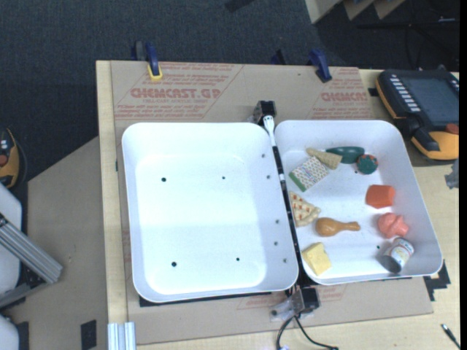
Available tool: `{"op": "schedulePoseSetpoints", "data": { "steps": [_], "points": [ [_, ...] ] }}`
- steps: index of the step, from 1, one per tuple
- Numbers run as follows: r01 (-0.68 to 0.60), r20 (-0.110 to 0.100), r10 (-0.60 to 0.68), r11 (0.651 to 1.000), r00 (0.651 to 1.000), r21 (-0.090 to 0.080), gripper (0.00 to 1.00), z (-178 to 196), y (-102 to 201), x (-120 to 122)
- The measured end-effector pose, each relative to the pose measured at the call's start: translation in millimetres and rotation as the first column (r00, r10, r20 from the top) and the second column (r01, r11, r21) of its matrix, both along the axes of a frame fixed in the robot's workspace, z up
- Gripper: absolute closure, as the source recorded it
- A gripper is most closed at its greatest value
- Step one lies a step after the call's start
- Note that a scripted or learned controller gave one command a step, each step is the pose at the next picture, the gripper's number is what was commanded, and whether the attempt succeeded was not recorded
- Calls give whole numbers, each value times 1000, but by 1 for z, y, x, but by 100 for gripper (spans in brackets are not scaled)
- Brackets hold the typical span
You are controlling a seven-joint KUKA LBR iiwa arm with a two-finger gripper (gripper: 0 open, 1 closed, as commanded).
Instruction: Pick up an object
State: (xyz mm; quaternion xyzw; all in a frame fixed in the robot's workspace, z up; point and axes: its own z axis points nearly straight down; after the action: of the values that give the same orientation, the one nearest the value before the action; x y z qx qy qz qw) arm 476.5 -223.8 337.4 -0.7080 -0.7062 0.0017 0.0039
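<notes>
The right bin (408, 159) holds several small toy foods. A green-and-white waffle piece (309, 172) lies near its left wall, with a tan cracker slice (303, 209) below it. A brown chicken drumstick (336, 227) and a yellow cheese wedge (317, 258) sit toward the front. An orange-red block (380, 195), a pink piece (392, 224) and a small tin can (398, 253) line the right side. A teal vegetable (346, 152) and a green-and-red round item (366, 164) rest at the back.
The left bin (146, 195) adjoins the right one along a black hinge strip (281, 188). Both rest on a cardboard sheet (109, 122) held by blue clamps (152, 59). A black-and-orange pendant (427, 108) lies at the right edge.
</notes>
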Motion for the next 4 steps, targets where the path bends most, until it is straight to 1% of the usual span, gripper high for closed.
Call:
{"op": "schedulePoseSetpoints", "data": {
  "steps": [1, 2, 3, 4],
  "points": [
    [-13, 29, 13, 1000, 999, -7, 100, 158, 85, 4],
    [6, -1, -6, 1000, 1000, -3, 100, 54, -5, 1],
    [-2, 0, 2, 1000, 1000, 0, 100, -23, 1, 2],
    [-9, 31, 10, 1000, 999, -11, 100, 153, 35, 59]
  ]
}}
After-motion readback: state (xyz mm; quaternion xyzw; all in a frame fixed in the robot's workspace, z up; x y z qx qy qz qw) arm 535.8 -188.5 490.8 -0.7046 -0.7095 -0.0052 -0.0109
